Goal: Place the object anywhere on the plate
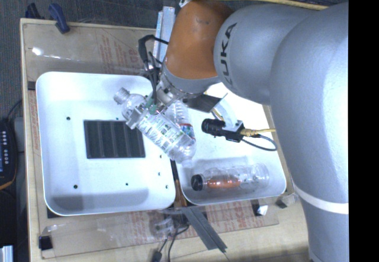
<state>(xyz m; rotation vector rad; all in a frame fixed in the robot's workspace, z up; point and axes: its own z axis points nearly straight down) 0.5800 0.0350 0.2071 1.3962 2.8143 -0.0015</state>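
Slippage is the main risk: the clear plastic bottle (164,129) looks smooth and round, so a loose hold could drop it short of the dark ribbed plate (112,139), or it could roll off. It slants across the seam between the two bins, cap far-left, just right of the plate. The gripper (155,101) sits near its neck; clamped or spread, I cannot tell.

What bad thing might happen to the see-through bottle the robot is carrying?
The clear bottle hangs tilted below the claw, right above the rims where the left bin and right bin meet. It may slip out, hit a rim and roll off. It might also drop onto the second bottle lying in the right bin.
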